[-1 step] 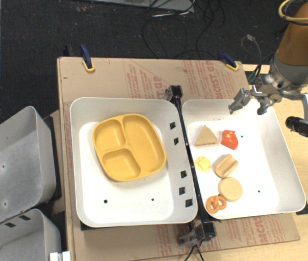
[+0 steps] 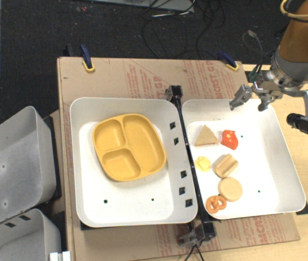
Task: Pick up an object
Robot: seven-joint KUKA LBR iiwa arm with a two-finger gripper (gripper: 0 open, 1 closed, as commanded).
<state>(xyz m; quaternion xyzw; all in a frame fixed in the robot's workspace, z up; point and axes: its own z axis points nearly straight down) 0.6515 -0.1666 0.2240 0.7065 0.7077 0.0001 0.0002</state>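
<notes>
A cardboard-covered table stands on dark carpet strewn with cables. The gripper hovers spread, holding nothing, over the far rim of the right bin. Below it lie 6 toy foods: wedge, red piece, yellow bit, bun, disc, pretzel. Far to its left, the left bin holds a yellow plate.

Bright even overhead light, soft shadows, sharp focus, dark surroundings.
</notes>
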